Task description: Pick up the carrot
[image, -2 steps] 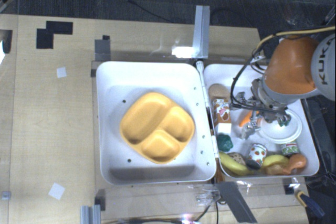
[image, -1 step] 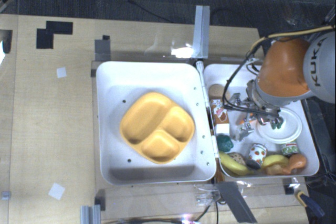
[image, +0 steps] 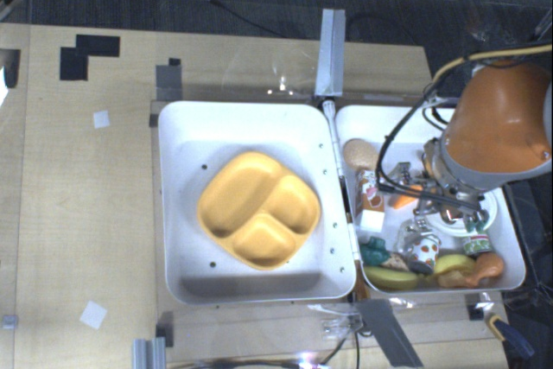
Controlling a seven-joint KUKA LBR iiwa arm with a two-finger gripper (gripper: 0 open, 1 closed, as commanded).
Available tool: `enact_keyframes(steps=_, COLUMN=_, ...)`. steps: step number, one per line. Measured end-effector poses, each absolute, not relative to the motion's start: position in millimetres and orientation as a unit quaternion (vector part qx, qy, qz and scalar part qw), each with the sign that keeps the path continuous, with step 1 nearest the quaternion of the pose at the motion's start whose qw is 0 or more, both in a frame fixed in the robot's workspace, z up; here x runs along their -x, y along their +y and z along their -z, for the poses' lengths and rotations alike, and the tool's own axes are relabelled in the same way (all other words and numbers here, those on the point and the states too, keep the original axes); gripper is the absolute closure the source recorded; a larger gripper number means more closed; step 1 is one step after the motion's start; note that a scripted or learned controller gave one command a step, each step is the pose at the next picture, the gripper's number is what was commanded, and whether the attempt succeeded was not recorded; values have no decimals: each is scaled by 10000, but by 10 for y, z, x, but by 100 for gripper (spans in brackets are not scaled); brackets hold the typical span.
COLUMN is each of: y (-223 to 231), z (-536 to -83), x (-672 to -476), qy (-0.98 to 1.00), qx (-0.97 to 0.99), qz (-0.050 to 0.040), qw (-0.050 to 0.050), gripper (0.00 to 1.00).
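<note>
Orange-banded arm (image: 501, 121) over right bin (image: 516, 259), carrot (image: 403, 201) beside it, finger state unclear.

A yellow divided plate (image: 259, 208) lies in the left bin (image: 177, 186).

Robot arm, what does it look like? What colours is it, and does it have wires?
The arm has a big rounded orange part with a grey ring beneath it. Black cables loop out from its side, and a yellow one runs across the top. Its gripper is a small tangle of dark and silvery metal.
</note>
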State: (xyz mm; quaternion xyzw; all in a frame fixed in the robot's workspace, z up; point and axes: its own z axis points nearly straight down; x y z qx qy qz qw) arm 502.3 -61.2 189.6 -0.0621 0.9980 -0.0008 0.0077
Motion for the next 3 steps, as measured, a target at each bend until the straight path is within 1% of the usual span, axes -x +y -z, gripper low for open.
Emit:
enact_keyframes(steps=1, y=-841, z=-1168, x=-5692, qy=9986, qx=-516, qz=-6, qw=125, gripper=0)
enact_keyframes(steps=2, y=-862, z=-1105, x=-5983, qy=9974, qx=-685, qz=-1, qw=236, gripper=0)
enact_keyframes(steps=3, y=-1377, z=-892, x=-5612, qy=9898, qx=-1419, qz=9, qw=73, gripper=0)
